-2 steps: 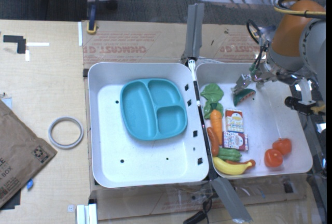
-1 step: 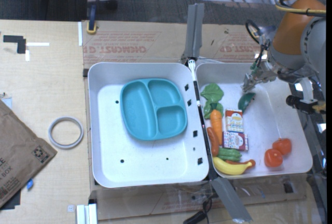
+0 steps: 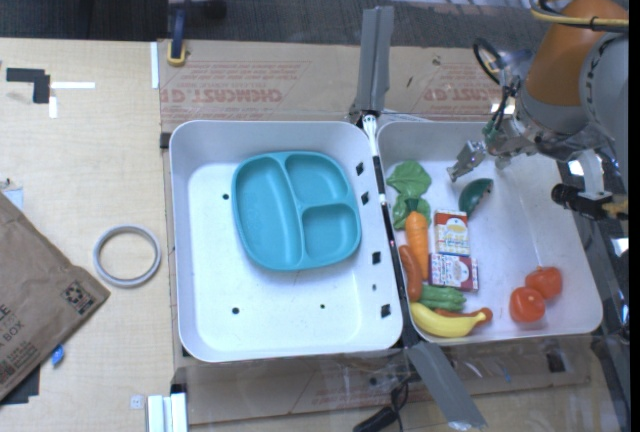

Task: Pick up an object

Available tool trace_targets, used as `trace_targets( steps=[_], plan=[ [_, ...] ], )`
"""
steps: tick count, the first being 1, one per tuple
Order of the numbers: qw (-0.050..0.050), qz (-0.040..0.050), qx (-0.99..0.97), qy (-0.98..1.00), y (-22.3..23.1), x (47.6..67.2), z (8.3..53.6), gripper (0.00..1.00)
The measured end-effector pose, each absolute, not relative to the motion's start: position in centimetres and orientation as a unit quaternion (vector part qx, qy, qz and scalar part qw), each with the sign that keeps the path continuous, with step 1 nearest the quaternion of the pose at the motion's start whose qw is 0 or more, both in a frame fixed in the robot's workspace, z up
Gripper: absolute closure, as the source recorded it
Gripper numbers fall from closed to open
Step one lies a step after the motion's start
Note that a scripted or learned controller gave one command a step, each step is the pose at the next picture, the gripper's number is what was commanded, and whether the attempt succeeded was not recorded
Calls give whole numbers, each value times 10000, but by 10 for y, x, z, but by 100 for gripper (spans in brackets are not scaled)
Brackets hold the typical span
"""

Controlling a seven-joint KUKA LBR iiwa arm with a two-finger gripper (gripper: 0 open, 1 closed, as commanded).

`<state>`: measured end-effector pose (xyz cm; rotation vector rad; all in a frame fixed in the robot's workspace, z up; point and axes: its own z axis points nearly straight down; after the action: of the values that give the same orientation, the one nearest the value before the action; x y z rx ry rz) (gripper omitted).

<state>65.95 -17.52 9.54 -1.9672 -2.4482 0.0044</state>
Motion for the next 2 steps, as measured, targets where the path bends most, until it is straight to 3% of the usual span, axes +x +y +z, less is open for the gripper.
trace_targets(
  steps=[1,2],
  plan=[
    [5,14,-6264,-7795,-175,659,95,0],
    [22,15,-6888,-7249,-133,634,88,0]
  ],
)
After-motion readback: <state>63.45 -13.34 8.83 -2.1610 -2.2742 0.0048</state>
